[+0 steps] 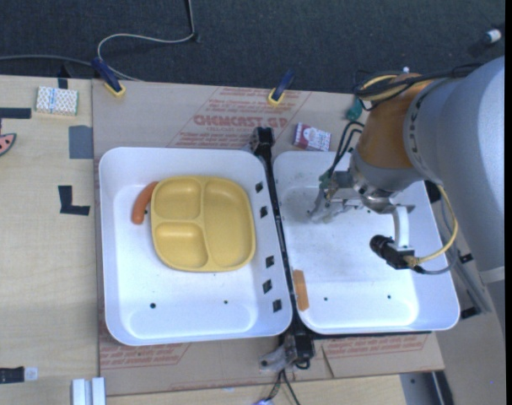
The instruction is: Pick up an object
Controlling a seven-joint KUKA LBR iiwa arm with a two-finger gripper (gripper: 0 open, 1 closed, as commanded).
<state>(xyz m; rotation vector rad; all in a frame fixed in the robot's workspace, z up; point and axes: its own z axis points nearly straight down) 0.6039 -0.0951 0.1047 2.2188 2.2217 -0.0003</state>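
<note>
Over the right bin, arm bent low, claw state unclear.

Bright, even overhead light, no harsh glare. Soft grey shadow on right bin floor just left of gripper. White bins slightly overexposed, little surface detail. Arm right of gripper a bit soft, blurry. Img low res, small text unreadable.

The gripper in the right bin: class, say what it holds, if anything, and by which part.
Nothing can be seen between the fingers of the gripper, low over the right bin; whether it holds anything cannot be told.
</note>
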